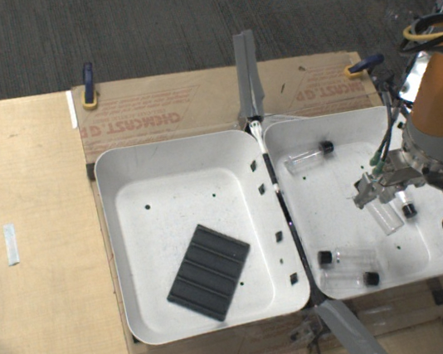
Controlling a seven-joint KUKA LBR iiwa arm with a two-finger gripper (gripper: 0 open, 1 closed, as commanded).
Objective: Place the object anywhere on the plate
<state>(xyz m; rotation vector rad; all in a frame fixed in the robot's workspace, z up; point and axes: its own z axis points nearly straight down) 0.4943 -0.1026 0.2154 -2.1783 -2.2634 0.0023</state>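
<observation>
Hovering claw (373,191) above right bin (438,263)

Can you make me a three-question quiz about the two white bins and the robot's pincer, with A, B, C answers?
1. Where is the dark ridged plate?
A. in the left bin
B. in the right bin
C. on the floor

2. How many clear vials with black caps lie in the right bin?
A. one
B. two
C. four

3. Where is the pincer?
A. above the left bin
B. above the right bin
C. above the cardboard

Answers:
1 A: the plate lies tilted on the left bin floor.
2 C: one near the top, two near the bottom, one beside the pincer.
3 B: it hangs over the right bin, near a vial.
</observation>
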